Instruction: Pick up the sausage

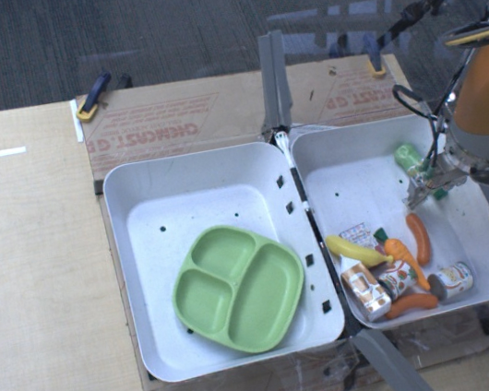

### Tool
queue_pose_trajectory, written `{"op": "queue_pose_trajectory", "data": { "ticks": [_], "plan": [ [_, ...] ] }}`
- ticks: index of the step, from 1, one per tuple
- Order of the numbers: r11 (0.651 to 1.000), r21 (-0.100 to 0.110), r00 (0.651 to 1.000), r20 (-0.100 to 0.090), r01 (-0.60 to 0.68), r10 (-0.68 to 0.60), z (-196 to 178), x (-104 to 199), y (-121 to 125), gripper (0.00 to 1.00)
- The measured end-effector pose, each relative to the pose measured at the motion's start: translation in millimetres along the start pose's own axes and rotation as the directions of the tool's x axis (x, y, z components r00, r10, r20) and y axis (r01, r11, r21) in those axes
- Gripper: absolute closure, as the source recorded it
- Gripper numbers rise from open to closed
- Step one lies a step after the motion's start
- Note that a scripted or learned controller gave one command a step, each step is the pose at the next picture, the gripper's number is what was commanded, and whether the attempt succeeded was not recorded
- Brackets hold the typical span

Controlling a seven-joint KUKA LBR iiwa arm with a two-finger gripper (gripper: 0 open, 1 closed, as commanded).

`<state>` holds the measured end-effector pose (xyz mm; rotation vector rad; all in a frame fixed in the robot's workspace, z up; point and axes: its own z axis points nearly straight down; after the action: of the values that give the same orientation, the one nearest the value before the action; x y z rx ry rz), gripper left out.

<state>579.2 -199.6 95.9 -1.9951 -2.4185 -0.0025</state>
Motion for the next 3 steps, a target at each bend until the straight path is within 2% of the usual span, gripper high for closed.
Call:
{"op": "queue_pose_trajectory", "data": {
  "ticks": [1,2,3],
  "plan": [
    [0.944,0.001,0.944,0.005,0.330,-0.330,6.8,43.4,-42.8,1.00],
    [0.944,-0.001,0.944,0.010,0.329,-0.329,5.6,41.4,-42.4,0.00],
    [0.946,0.001,0.946,0.006,0.326,-0.326,0.1,41.6,-42.1,1.00]
  ]
}}
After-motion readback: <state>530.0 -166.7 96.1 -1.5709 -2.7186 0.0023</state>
